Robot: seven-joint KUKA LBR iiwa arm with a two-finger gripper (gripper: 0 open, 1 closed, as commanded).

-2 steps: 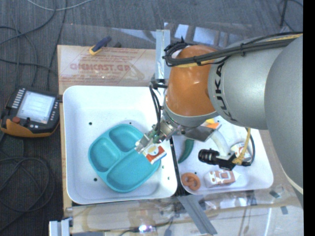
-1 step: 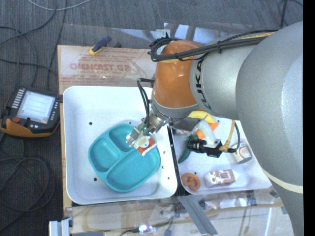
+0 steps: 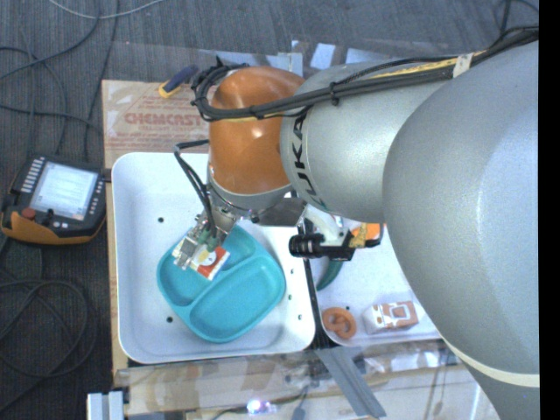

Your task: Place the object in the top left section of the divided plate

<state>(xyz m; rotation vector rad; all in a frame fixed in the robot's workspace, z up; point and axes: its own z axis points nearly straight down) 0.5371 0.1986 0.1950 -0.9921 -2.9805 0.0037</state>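
- We see the grey arm [image 3: 420,173] sweep in from the right and cover most of the right bin; its orange band [image 3: 249,134] sits above the left bin's upper middle.
- The claw [image 3: 203,239] hangs low over the teal divided plate [image 3: 236,309], at the plate's upper left part.
- Right at the claw's tip we make out a small red-and-white object [image 3: 213,262], lying over the plate's upper left section. It is too small and too crowded by the claw for us to tell whether the claw grips it or how far the claw stands open.
- The plate lies tilted in the left bin [image 3: 140,234], in its lower middle, and the plate's lower edge comes near the bin's bottom wall.
- Open white floor shows along the left bin's left side and top left corner, and in a thin strip below the plate.
- In the right bin [image 3: 411,332] we see an orange ring-shaped item [image 3: 339,323] near the bottom edge, a small white-and-orange item [image 3: 390,316] just beside it, and a dark green curved piece [image 3: 329,274] close to the wall between the bins.
- A pendant with a lit screen [image 3: 54,198] rests on the floor, well apart from the surface's left edge.
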